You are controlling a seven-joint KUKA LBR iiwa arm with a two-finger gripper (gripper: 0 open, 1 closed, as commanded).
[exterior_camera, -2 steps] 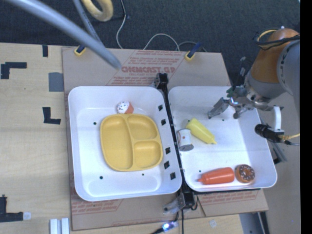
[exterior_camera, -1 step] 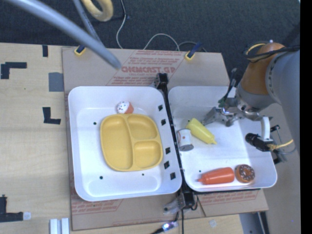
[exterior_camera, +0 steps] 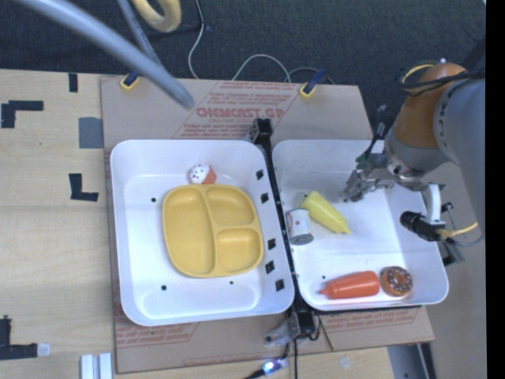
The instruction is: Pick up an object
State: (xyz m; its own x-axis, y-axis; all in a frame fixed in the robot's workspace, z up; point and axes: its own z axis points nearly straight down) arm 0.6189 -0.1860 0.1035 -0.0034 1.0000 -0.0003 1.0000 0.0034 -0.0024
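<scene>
In the right bin (exterior_camera: 316, 158) lie a yellow banana-shaped piece (exterior_camera: 326, 212), a small white-and-grey can (exterior_camera: 299, 227), an orange carrot (exterior_camera: 350, 285) and a chocolate donut (exterior_camera: 395, 281). My gripper (exterior_camera: 355, 187) hangs low over the bin's upper right part, just right of the yellow piece and apart from it. I see nothing between the gripper and the bin floor. The grey arm with its orange band (exterior_camera: 422, 117) reaches in from the right.
The left bin (exterior_camera: 134, 212) holds a yellow divided plate (exterior_camera: 211, 230) and a small white-and-red object (exterior_camera: 201, 174) beside the plate's top edge. A black divider (exterior_camera: 272, 204) runs between the bins. Cables and a grey pole cross the top left.
</scene>
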